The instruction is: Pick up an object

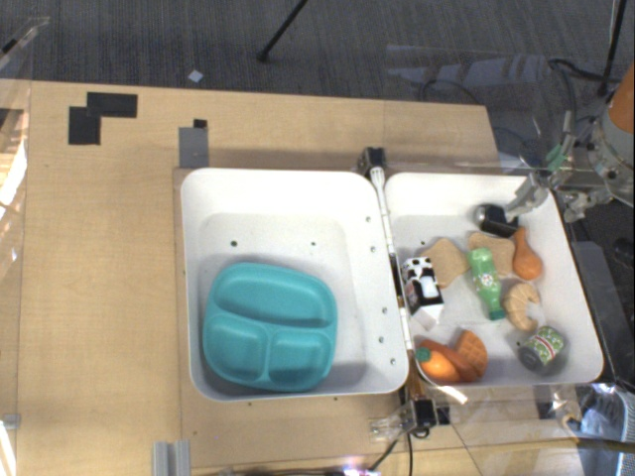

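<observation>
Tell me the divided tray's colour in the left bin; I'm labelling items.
Teal, a plain blue-green with no pattern: the divided tray in the left bin, seen in the camera view.

A light wooden bench (109, 296) seen from above, bearing two shallow white bins side by side. The left bin (213, 201) holds a teal divided plate (268, 325) — three compartments, lying flat toward the near-left corner. On the bench's far-left area, black tape patches (99, 115) form an L-like shape, with a small grey bracket (193, 145) nearby. Beyond the bench lies dark grey carpet (198, 18), crossed by a thin black rod (298, 13).
</observation>
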### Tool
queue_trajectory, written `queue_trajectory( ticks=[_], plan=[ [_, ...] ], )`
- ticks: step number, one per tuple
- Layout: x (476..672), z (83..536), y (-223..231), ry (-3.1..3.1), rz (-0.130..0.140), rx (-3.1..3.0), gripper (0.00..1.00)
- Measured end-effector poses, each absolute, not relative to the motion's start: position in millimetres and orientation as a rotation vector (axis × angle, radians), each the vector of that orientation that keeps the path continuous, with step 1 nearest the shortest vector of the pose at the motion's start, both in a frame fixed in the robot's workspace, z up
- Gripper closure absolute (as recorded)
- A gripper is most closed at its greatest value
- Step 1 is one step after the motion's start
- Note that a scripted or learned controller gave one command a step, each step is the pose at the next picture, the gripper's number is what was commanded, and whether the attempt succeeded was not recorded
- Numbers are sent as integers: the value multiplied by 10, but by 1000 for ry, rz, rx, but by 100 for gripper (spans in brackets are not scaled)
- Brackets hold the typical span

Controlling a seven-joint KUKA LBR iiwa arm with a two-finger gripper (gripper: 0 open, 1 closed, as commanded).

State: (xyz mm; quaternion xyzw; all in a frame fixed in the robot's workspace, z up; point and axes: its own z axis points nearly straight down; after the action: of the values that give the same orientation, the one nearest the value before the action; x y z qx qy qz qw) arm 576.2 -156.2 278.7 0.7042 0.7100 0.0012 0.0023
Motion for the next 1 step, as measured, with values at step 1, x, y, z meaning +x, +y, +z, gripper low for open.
queue_trajectory(
  ticks=[1],
  plan=[
    [5517, 1599, -1201, 2443, 0, 1980, 0]
  ],
)
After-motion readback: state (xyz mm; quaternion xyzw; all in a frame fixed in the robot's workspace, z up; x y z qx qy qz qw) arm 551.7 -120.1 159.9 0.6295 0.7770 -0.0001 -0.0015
